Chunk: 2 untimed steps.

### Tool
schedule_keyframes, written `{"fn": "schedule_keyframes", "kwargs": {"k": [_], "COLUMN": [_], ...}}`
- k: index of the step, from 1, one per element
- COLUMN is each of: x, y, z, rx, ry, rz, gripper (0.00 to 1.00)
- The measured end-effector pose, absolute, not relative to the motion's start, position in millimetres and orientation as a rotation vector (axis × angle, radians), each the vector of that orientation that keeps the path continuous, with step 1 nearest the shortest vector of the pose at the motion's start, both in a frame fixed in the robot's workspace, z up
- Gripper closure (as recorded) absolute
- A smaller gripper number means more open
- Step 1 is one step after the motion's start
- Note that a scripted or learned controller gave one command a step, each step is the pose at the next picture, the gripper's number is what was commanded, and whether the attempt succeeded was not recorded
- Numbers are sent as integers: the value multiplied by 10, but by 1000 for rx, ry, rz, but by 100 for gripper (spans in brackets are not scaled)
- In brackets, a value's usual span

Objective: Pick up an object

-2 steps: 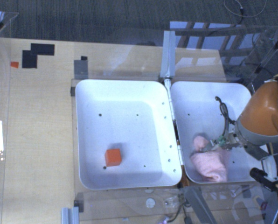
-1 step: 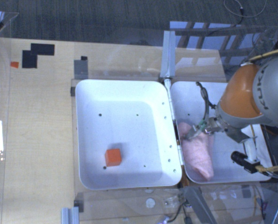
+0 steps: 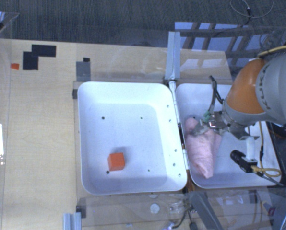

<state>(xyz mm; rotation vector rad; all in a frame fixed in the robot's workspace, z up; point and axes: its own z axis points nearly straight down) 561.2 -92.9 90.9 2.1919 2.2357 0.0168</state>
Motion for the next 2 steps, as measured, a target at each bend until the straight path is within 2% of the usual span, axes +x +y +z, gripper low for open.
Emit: {"fn": "schedule_keyframes", "kwargs": {"k": [1, 2], "x": [6041, 5961], "y": [-975, -1077], "z": [908, 908], "rx": [2152, 2123], "ry": [2272, 2300], "rz": [16, 16], "gripper": [0, 0]}}
